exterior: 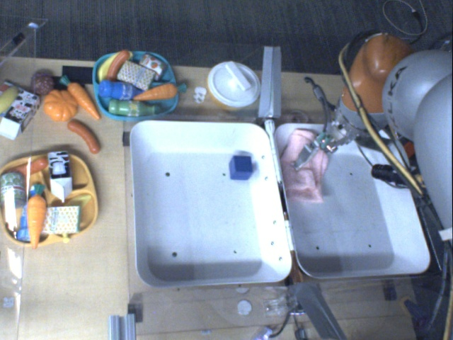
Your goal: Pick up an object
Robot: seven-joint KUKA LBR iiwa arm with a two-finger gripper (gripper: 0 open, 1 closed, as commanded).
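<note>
A: What is lying at the left of the bench?
B: 2 toy-food dishes are sitting there, a yellow tray (pixel 85 190) and a blue bowl (pixel 170 105), with a white lidded cup (pixel 233 83) standing further right.

A: What is occupying the 2 bins?
B: The left bin (pixel 184 261) is holding 1 blue cube (pixel 241 166) near its upper right. The right bin (pixel 368 253) is holding 1 pink cloth (pixel 306 179), which is lying bunched against the bin's upper left wall.

A: Where is the gripper (pixel 308 156) standing relative to the cloth?
B: It is reaching in from the right, and its tips are pointing down-left over the upper half of the cloth. The fingers are showing a narrow gap between them. Whether they are pinching any fabric cannot be told. The cube is lying well apart, across the dividing wall.
</note>
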